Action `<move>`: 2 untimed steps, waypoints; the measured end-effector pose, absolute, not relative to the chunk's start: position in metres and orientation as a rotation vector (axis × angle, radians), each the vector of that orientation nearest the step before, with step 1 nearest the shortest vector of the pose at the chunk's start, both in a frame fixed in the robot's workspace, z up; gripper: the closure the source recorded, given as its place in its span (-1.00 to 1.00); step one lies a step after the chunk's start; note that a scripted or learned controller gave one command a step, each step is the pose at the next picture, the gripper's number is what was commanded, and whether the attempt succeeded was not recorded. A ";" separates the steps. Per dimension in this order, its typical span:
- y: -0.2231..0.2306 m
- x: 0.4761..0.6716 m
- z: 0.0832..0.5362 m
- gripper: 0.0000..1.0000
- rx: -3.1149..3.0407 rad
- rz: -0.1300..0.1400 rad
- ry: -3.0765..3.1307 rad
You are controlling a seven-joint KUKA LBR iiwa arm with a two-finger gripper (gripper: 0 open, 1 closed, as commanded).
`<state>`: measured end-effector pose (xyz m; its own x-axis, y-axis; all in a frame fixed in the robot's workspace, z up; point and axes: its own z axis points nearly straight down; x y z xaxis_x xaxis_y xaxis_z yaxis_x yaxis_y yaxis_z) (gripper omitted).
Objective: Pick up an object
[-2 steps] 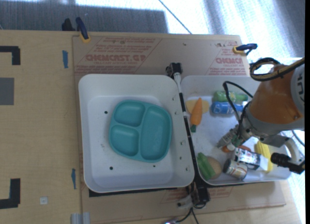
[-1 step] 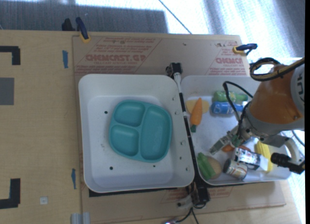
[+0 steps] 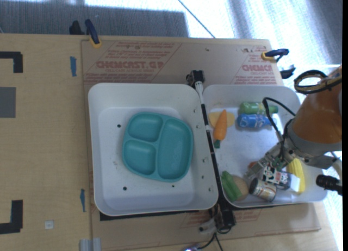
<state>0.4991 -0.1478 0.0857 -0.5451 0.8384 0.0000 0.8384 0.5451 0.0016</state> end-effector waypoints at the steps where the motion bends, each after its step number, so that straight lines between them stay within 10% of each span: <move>1: -0.148 0.499 0.086 -1.00 1.498 0.002 2.761; 2: -0.106 0.481 0.086 -1.00 1.970 0.004 2.445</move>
